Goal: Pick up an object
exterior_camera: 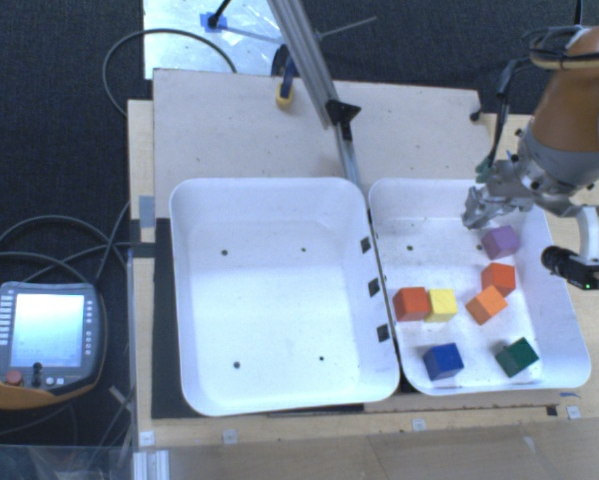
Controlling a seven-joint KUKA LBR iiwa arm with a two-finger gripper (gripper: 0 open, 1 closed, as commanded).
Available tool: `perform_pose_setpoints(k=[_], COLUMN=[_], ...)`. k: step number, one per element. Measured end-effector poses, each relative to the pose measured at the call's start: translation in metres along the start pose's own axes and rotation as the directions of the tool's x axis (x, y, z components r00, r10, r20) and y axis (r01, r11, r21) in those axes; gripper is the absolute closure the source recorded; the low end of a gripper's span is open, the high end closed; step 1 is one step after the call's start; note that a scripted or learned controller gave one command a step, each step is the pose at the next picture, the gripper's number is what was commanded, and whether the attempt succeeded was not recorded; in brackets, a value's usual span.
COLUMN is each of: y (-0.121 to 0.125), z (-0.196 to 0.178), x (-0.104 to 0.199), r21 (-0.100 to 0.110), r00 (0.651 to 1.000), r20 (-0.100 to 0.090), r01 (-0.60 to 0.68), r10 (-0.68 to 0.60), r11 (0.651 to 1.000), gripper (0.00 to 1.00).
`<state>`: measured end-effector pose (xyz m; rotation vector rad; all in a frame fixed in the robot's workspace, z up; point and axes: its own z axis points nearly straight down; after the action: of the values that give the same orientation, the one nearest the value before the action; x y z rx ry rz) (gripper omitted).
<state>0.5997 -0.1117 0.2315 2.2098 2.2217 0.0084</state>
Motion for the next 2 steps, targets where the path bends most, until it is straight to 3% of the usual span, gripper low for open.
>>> perform_pose_setpoints(k=[1,2], y=[0.002,-0.003], z=[-0.055,-0.05], x=[0.0,0.056], r21=[0.001,0.009], r00=[1.0,1.0], r20=[0.0,-0.004], r01=[0.0,0.005], r10=[0.0,-0.005], r11=[1.0,1.0], gripper=[1.0,1.0])
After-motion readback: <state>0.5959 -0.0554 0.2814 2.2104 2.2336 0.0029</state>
